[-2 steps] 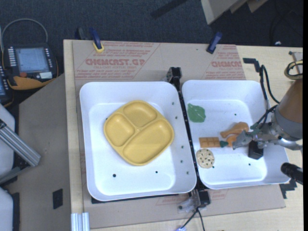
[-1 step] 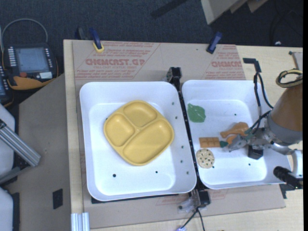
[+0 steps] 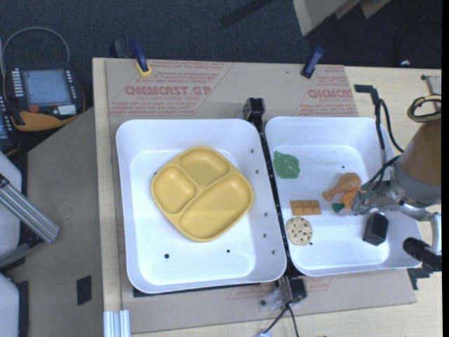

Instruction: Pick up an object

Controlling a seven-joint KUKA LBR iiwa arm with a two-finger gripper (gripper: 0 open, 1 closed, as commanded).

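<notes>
**Settle the grip on the drumstick before any lift**

The gripper (image 3: 351, 203) sits low in the right bin (image 3: 330, 262), right at the orange toy drumstick (image 3: 343, 186); whether it is spread or pinching cannot be told from here. A tan cracker (image 3: 305, 207) and a cookie (image 3: 299, 230) lie to its left, a green leaf (image 3: 286, 164) farther off. Best to centre on the drumstick's narrow end, close fully, then rise straight

I'm looking at a robotics lab bench: a grey handheld teach pendant with a screen (image 3: 43, 93), a cardboard-covered bench top (image 3: 231, 90) held by blue clamps (image 3: 140, 58), loose black cables (image 3: 379, 121).
</notes>
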